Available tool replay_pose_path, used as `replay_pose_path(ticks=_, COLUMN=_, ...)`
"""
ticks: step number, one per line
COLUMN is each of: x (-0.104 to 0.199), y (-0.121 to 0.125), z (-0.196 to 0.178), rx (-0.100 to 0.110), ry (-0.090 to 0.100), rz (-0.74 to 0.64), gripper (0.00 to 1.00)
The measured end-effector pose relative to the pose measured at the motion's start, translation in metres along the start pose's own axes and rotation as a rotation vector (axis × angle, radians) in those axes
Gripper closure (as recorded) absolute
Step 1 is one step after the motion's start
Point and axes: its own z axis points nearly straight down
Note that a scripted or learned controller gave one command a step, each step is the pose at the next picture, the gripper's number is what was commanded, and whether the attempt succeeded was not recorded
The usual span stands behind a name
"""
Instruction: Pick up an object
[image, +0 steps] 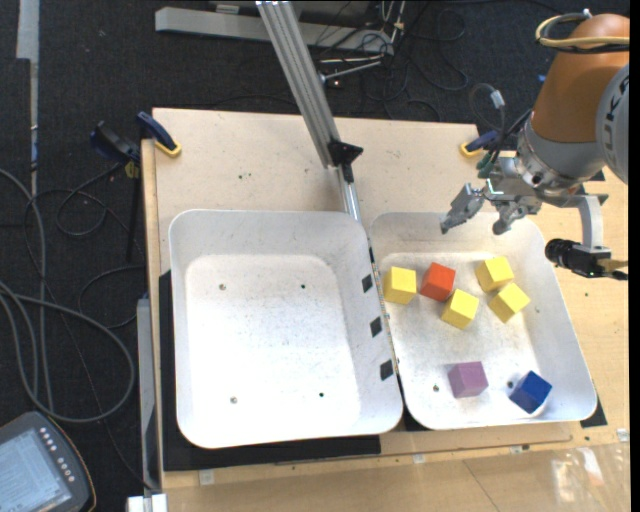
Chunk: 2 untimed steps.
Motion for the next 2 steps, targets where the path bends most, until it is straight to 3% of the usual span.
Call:
replay_pose_path(ticks=1, x=0.000, y=0.001, z=-0.003, rx=-0.004, ry=-0.001, rz=-0.001, gripper=0.00)
replay_pose_path(ticks=2, x=-0.002, y=0.002, z=0.041, rx=0.000, ry=-0.001, rz=0.002, gripper=0.00)
